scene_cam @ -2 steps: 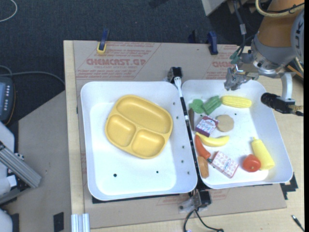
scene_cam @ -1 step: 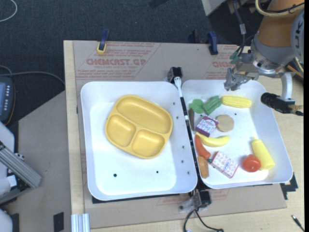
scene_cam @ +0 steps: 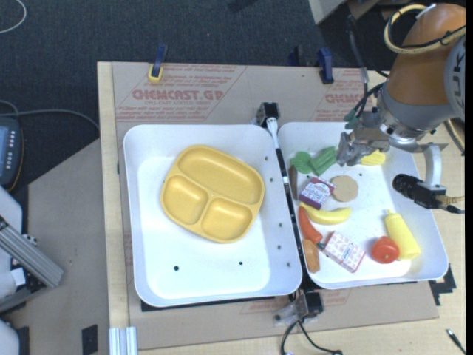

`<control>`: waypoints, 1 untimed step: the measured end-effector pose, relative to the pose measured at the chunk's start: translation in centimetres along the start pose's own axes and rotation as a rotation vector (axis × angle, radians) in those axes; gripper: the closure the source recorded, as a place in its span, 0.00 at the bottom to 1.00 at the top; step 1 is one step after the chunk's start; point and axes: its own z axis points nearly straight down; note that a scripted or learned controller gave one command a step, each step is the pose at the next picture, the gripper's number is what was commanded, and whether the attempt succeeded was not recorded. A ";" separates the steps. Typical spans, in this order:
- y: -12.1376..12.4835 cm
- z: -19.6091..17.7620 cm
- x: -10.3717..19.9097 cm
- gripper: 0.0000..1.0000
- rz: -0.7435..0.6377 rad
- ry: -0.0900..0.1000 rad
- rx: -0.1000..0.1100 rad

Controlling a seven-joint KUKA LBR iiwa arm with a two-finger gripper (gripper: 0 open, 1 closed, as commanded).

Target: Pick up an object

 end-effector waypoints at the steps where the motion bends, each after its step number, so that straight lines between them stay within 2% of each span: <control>1: -4.5 -1.4 0.7 1.00 0.001 0.000 -0.001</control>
